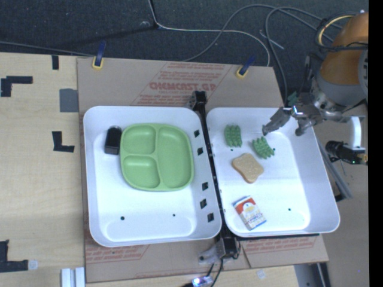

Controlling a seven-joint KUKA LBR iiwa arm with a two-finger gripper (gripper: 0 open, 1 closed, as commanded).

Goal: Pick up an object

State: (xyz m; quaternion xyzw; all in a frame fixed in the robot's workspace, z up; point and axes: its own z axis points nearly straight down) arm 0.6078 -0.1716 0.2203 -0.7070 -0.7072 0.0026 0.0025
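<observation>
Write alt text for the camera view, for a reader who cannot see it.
A grey robot arm reaches from the right, its open gripper hovering over the right bin, above two green toys, a slice of bread and a small carton. The left bin holds a green divided plate and a black block.

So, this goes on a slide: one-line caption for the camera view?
Gripper open above the right bin, near two green pieces, bread slice and small carton.
</observation>
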